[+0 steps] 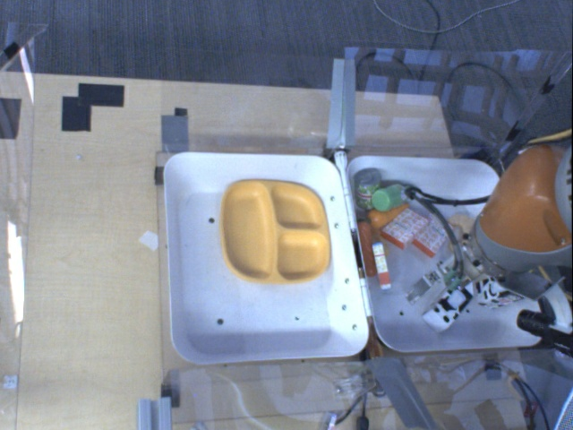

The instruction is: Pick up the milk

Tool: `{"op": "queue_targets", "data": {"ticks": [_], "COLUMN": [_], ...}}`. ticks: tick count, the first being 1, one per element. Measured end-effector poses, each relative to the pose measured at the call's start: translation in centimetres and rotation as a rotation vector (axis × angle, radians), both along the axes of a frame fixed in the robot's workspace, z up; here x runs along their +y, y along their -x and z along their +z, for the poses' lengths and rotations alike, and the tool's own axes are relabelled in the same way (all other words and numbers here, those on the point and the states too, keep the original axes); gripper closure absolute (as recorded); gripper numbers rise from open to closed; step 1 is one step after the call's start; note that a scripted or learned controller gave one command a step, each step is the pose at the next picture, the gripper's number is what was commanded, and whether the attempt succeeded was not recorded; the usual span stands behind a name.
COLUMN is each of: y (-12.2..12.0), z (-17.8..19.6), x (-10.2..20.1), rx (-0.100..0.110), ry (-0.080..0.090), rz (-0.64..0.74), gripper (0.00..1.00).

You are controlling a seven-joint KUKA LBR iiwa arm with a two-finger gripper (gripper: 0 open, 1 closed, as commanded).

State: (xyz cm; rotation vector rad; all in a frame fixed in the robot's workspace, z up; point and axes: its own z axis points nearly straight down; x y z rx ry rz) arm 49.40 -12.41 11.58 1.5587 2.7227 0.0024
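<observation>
Two white bins [183,267] sit on the tabletop [89,267]: one yellow divided tray [273,231], one cow-patterned milk carton [452,305], one green-capped bottle [389,196], one red-and-white box [414,229].

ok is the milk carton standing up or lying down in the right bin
Lying down. The black-and-white milk carton rests on its long side on the floor of the right bin, beside the end effector.

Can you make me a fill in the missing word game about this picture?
1. The yellow tray sits in the ____ bin.
2. The tray has ____ compartments.
3. The milk carton has black and ____ spots.
4. The robot arm reaches over the ____ bin.

Missing words: left, three, white, right
</observation>
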Motion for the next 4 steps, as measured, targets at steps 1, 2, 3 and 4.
{"op": "queue_targets", "data": {"ticks": [1,2,3,4], "y": [-6.6,-0.5,-5.0,0.3], "z": [1.0,-1.1,-1.6,-2.6], "x": [-1.3,-5.8,-4.1,-8.1], "rx": [-0.003,-0.001,-0.003,-0.008], "ry": [0.001,0.003,0.002,0.006], "rz": [0.013,0.377,0.249,0.292], "gripper": [0.00,0.00,0.00,0.00]}}
